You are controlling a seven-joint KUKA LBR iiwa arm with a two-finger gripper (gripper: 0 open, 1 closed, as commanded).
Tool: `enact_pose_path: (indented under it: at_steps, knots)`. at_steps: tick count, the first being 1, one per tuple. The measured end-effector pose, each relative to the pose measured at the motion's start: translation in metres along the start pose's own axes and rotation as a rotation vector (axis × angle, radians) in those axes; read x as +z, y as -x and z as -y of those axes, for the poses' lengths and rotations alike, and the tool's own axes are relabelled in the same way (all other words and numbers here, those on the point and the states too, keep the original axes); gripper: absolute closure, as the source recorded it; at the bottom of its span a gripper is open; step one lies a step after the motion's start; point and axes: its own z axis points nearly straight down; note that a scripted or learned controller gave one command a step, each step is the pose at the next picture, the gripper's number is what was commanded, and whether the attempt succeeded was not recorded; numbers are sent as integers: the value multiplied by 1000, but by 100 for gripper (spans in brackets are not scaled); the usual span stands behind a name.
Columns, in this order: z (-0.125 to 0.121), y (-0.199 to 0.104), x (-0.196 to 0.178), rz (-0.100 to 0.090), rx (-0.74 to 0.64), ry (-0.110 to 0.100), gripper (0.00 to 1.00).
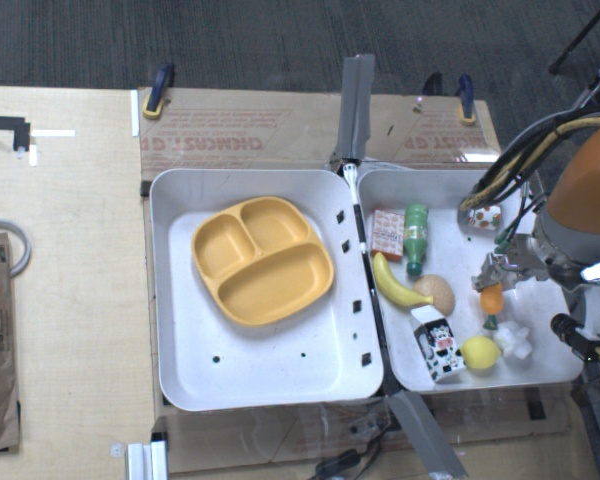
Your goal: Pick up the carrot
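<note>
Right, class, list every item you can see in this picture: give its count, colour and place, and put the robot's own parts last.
Bins: two, white, side by side on the bench.
Divided plate: one, yellow, in the left bin.
Banana: one, yellow, right bin, near its left wall.
Bottle: one, green, right bin, above the banana.
Small packet: one, red and white, left of the bottle.
Round item: one, tan, beside the banana.
Carton: one, white with black patches, right bin front.
Lemon: one, yellow, right of the carton.
Carrot: one, orange, right bin, just under the claw.
Clamps: two, blue and yellow, at the back.
Arm: one, grey and orange, from the right.
Claw: one, over the carrot.
</note>
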Motion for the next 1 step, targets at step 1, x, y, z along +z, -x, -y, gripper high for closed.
enact_pose_path:
  at_steps: [1]
  knots:
    - [-65, -49, -104, -1, -87, 1, 100]
